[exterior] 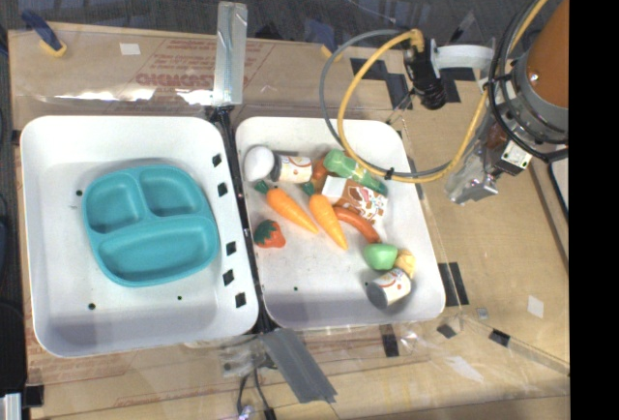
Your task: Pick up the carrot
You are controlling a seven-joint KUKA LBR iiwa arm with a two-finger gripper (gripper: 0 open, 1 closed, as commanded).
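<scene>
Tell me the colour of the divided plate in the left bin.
The divided plate is teal, a blue-green, seen clearly in the camera view.

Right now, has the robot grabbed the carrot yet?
Not yet. Nothing looks done: two carrots lie in the right bin among other toy food. The tool hangs outside that bin, to its right, holding nothing. Reaching in, gripping and lifting are all left.

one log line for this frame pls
phase: pre-grasp | gripper: right of right bin, above bench | carrots: two, in right bin, untouched | left bin: teal tray
</scene>
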